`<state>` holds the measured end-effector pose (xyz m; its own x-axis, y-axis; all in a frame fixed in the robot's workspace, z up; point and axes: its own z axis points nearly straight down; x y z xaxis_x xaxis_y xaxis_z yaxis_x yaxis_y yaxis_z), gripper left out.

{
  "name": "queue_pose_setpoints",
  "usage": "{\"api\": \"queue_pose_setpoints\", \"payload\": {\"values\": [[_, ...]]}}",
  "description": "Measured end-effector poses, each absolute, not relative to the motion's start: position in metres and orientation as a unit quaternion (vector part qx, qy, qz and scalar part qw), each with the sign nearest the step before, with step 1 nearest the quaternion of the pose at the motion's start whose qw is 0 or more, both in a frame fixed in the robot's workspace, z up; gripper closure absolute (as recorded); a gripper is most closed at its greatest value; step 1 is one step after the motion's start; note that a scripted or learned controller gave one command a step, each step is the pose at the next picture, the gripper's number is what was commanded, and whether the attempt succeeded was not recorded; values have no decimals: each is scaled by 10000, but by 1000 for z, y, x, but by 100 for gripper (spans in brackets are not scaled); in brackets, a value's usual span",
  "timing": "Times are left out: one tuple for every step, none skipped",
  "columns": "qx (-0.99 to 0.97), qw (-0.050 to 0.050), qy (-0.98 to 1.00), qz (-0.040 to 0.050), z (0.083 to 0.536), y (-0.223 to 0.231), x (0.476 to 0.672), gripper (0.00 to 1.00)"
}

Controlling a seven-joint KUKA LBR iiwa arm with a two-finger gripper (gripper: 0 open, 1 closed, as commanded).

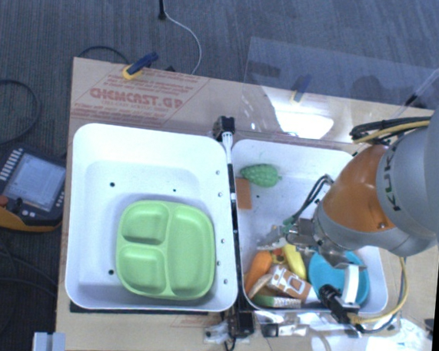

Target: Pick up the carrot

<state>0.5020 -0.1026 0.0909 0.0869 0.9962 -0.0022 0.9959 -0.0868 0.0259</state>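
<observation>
Roughly upright carrot [257, 269], slightly tilted

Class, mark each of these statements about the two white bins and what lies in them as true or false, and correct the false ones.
1. The green divided plate lies in the left bin. True.
2. The carrot lies on the green divided plate. False: it lies in the right bin, near its front left corner.
3. The leafy green item lies toward the back of the right bin. True.
4. The arm reaches over the left bin. False: it is over the right bin.
</observation>
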Motion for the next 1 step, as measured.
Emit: {"api": "queue_pose_setpoints", "payload": {"values": [[8381, 101, 5452, 159, 92, -91, 500, 0]]}}
